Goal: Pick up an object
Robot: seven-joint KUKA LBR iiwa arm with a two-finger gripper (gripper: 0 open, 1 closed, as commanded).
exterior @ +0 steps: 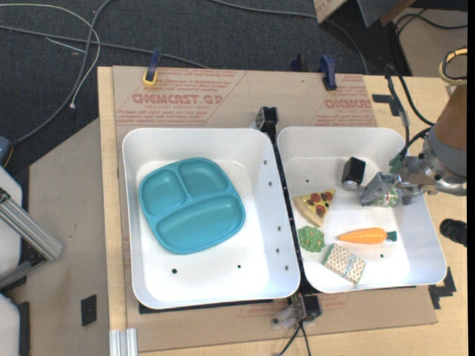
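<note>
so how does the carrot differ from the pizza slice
The carrot is orange with a green tip, long and rounded; the pizza slice is a flat tan wedge with red and green toppings. The carrot lies nearer the front of the right bin, the pizza slice nearer the divider. Both are toy foods.

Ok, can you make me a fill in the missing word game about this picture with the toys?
1. The divided plate in the left bin is colored ____.
2. The orange toy vegetable in the right bin is a ____.
3. The slice beside the broccoli is a toy ____.

Missing words: blue, carrot, pizza.
</note>
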